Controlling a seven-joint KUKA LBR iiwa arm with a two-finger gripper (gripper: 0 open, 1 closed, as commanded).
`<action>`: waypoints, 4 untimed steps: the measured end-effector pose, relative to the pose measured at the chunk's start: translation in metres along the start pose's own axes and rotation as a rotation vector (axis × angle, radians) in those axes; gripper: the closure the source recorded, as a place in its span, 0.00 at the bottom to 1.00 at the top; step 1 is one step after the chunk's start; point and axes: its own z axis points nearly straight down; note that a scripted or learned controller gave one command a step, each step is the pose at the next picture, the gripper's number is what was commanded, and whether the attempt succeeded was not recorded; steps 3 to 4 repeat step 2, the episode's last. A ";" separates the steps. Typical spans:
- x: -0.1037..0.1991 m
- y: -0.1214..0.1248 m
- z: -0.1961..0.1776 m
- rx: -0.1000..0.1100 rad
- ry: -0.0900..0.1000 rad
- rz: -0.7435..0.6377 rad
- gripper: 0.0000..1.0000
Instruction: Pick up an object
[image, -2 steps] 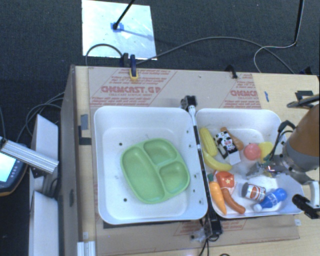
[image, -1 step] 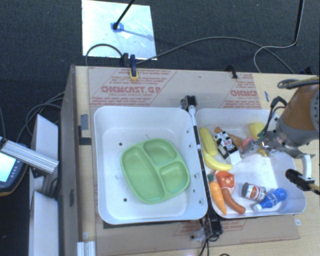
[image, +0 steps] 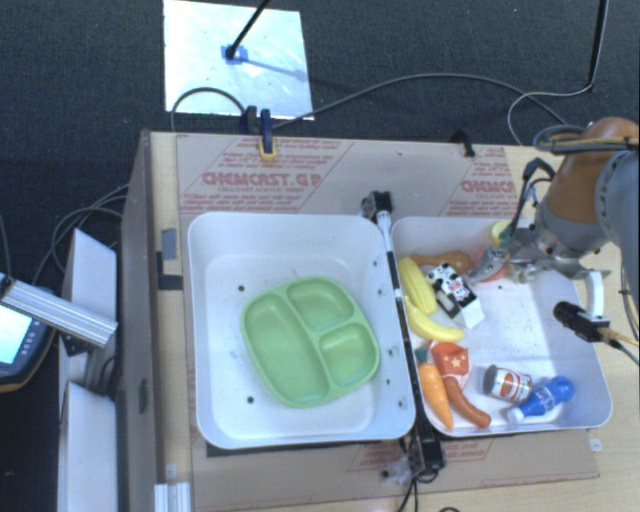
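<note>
My gripper (image: 492, 266) hangs low over the back of the right bin (image: 560, 330), reaching in from the right under the orange-banded wrist. Just left of it lie a black-and-white cow-patterned toy (image: 452, 285) and two yellow bananas (image: 418, 295) against the bin's left wall. An orange piece (image: 452, 259) shows at the back wall beside the gripper. Nearer the front lie a red item (image: 451, 359), two orange carrots (image: 448, 394), a small red-and-white can (image: 507, 382) and a blue bottle (image: 545, 394). I see nothing held in the gripper.
The left bin (image: 230, 260) holds a green divided plate (image: 310, 340). A black divider rail (image: 396, 300) runs between the bins. Cables and a clamp (image: 265, 130) sit behind the bench, and a black part of the arm (image: 580, 322) overhangs the right bin's right side.
</note>
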 end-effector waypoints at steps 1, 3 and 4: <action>0.002 0.028 0.002 0.034 0.005 0.007 0.00; 0.002 0.027 -0.008 0.041 0.005 0.004 1.00; 0.002 0.027 -0.008 0.041 0.005 0.004 1.00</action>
